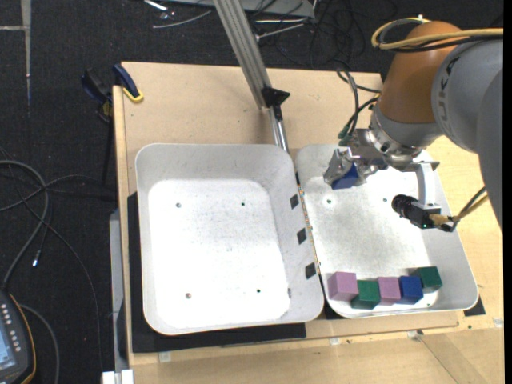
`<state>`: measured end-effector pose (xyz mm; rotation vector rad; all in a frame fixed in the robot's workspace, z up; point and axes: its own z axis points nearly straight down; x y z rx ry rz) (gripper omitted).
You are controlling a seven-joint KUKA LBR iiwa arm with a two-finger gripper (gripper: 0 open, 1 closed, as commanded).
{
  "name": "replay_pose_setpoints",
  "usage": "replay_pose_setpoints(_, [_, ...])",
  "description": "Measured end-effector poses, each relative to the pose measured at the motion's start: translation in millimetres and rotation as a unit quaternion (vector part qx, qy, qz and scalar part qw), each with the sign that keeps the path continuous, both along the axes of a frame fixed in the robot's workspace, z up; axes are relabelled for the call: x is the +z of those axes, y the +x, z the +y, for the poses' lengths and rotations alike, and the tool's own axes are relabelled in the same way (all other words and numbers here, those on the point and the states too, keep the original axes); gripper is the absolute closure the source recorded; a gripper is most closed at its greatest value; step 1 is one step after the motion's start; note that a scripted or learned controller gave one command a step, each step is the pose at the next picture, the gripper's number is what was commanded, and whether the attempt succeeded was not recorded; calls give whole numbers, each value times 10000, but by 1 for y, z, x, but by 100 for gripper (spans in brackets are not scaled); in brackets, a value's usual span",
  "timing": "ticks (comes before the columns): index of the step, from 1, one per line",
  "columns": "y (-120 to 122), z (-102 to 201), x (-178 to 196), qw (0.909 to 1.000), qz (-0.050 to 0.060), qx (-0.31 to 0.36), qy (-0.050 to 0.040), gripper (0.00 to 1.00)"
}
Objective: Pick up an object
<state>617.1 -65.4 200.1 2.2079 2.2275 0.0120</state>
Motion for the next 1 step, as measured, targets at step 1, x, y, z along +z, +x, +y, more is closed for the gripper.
replay_pose_setpoints(1, [23,79,-5,10000,36,7,8,100])
